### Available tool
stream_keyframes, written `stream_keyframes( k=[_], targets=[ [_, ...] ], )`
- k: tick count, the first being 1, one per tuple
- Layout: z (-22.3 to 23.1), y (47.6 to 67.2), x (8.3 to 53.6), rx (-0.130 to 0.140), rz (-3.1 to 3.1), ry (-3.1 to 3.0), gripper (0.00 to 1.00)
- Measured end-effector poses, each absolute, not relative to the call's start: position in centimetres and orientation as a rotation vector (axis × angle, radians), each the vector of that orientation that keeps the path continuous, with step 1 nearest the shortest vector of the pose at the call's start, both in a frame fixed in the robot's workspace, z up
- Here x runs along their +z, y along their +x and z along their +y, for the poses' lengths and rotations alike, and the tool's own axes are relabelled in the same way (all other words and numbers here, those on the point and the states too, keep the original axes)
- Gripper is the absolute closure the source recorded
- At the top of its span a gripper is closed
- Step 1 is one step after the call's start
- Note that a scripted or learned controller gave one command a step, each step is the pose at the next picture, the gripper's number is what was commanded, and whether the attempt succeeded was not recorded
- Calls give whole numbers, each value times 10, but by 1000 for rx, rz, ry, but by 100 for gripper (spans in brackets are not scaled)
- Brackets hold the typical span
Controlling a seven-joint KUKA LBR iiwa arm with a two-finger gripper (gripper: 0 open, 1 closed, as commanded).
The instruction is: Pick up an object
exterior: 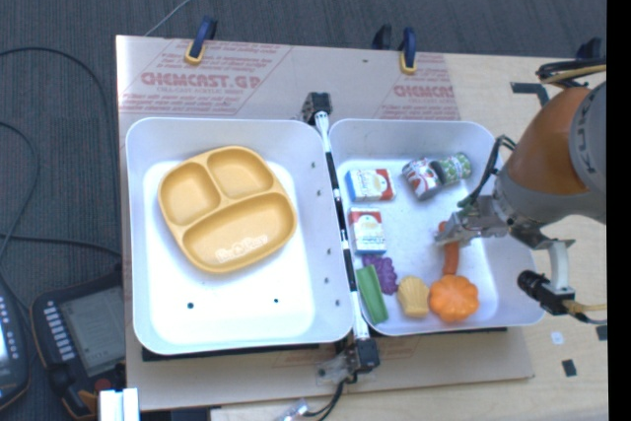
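My gripper (456, 232) is low in the right bin (414, 129), toward its right side, with the grey arm and orange band (552, 153) reaching in from the right. Right below it lies a thin orange-red carrot-like piece (451, 259), its upper end hidden under the gripper. Whether the gripper touches it is not clear. An orange round fruit (454, 298) and a yellow piece (413, 296) sit just in front. A red and white can (421, 177) and a green item (455, 167) lie behind the gripper.
Two red and white cartons (369, 184) (367, 232), purple grapes (385, 273) and a green cucumber (370, 295) line the right bin's left wall. The left bin (148, 311) holds a yellow divided plate (228, 207). Clamps (406, 49) hold the board's far edge.
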State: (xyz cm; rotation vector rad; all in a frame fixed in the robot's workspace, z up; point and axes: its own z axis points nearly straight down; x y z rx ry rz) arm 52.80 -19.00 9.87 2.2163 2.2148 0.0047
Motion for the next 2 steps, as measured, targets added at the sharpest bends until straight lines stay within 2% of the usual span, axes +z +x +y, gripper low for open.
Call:
stream_keyframes(
  k=[1, 2],
  targets=[
    [-120, 591, 204, 3, 2222, 2217, 100],
    [-27, 587, 224, 2, 2225, 2218, 100]
  ],
)
